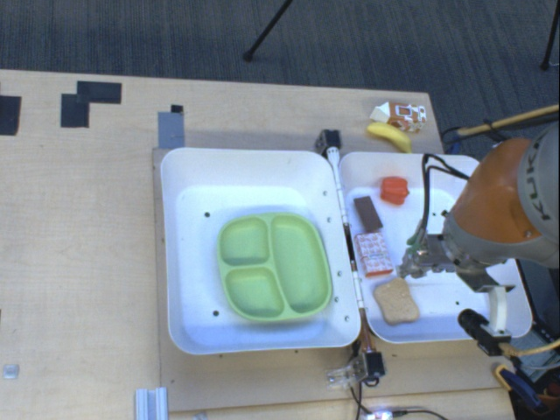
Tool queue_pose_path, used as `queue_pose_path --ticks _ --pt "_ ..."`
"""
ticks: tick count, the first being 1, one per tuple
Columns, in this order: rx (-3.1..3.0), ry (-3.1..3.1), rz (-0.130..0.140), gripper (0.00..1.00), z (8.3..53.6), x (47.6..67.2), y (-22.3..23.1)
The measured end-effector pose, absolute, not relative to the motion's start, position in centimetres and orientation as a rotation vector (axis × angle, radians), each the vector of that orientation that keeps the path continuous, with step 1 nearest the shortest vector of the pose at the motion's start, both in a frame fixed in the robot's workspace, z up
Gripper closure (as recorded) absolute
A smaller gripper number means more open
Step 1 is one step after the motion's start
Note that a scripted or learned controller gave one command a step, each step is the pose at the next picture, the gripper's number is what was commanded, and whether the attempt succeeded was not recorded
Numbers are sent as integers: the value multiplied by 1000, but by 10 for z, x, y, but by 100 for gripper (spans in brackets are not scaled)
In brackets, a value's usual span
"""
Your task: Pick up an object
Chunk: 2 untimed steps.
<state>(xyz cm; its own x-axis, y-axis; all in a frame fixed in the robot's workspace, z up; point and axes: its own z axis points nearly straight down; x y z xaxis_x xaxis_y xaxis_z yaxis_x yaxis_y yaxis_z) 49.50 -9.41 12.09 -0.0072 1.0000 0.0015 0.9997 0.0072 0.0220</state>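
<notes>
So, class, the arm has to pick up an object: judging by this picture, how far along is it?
Done: the arm has reached over the right bin, with the gripper low among the items. In hand: nothing visibly; the slice of bread, red-and-white packet, brown bar and red object all lie on the bin floor. Left: grasp one and lift it.

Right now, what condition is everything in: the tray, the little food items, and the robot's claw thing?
Green divided tray: lying flat in the left bin, compartments bare.
Red object: resting in the right bin, far end.
Dark bar: lying flat, untouched.
Red-patterned packet: lying flat beside the bin's left wall.
Bread slice: lying flat, not gripped.
Gripper: low over the right bin, between packet and bread.
Banana: on the bench, outside the bins.
</notes>
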Motion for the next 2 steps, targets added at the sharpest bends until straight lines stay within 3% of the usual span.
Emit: queue_pose_path --ticks 1,2 --pt "2203 2220 26 0 121 495 -94" --pt "2215 2221 7 0 87 488 -83"
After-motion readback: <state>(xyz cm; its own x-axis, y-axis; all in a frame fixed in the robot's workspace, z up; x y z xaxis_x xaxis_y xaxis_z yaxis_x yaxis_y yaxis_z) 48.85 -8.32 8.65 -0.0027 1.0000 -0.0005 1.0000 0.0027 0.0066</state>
